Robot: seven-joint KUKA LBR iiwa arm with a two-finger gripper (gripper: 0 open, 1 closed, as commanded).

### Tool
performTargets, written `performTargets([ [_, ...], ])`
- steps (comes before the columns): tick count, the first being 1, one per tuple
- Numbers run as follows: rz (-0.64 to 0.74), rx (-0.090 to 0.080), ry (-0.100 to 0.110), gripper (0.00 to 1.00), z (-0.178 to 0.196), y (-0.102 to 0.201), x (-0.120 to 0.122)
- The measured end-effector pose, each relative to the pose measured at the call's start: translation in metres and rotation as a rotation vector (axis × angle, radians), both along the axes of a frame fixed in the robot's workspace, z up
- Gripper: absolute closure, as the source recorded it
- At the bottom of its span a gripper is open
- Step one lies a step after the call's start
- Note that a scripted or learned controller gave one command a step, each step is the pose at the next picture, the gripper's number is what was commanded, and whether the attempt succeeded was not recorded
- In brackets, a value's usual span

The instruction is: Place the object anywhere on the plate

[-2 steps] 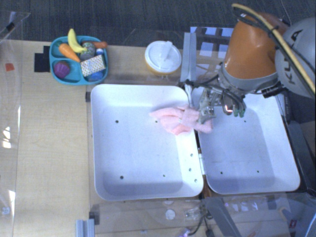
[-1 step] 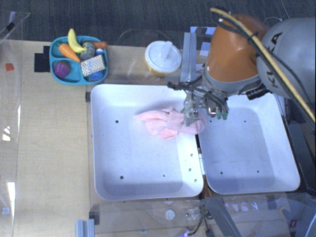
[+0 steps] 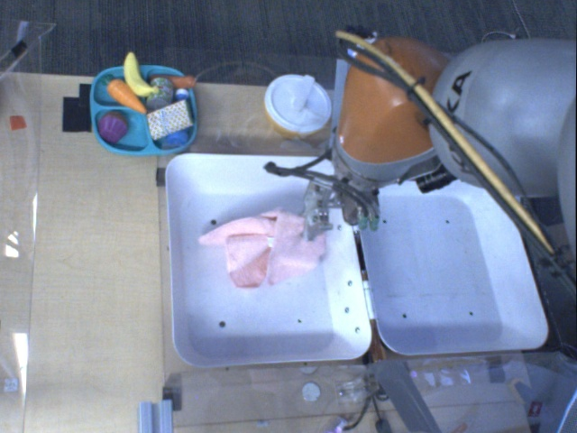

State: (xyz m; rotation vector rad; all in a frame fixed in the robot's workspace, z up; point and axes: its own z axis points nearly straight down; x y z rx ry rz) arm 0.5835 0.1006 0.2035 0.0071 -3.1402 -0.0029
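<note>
A: Over left bin (image 3: 194, 332), gripper (image 3: 315, 226) low at right edge of pink cloth (image 3: 266, 251). Fingers spread or pinching? Cannot tell.

B: Step?

A: Looks like the grasp; cloth lies in the bin. Next calls for a lift, then carry toward divided blue plate (image 3: 144, 111) at bench's far-left corner.

B: Writing?

A: Partial letters on arm (image 3: 505, 106), unreadable.

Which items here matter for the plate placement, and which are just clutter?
Job:
- pink cloth, crumpled in the left bin
- tool, down at the cloth's right edge
- blue divided plate, on the bench beyond the left bin

Clutter:
- toy banana, carrot and other bits on the plate
- yellow lidded cup
- right bin
</note>
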Motion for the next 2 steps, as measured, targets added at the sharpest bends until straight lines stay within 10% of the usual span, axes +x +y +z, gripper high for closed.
performTargets([
  [1, -0.001, -0.001, 0.000, 1.00, 0.0081, 0.0475, -0.0162],
  [2, -0.002, 0.000, 0.000, 0.00, 0.0082, 0.0474, -0.0161],
])
